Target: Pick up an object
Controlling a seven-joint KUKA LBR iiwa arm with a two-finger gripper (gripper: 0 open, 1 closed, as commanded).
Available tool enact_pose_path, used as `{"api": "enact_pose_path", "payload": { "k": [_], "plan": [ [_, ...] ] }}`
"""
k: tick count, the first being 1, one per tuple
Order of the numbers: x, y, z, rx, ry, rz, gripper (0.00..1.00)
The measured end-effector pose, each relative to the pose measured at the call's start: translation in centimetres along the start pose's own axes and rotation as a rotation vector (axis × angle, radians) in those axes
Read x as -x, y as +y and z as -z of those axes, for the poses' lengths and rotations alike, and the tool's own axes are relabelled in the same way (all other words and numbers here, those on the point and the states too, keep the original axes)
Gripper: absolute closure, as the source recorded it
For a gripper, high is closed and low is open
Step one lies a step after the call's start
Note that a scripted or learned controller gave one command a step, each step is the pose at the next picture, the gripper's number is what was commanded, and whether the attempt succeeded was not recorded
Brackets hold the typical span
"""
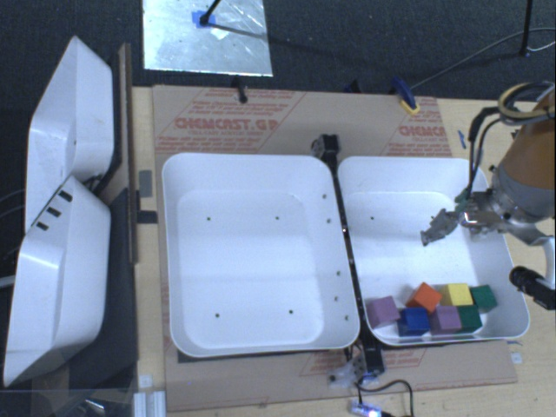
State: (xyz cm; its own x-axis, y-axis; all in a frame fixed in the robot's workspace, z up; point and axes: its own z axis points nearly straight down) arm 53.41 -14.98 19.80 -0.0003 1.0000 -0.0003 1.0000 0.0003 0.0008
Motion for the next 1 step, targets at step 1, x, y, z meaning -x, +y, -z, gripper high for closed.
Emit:
{"api": "enact_pose_path", "payload": {
  "k": [1],
  "plan": [
    [-1.30,7.79,6.37,0.007,-0.001,0.003,0.00]
  ]
}}
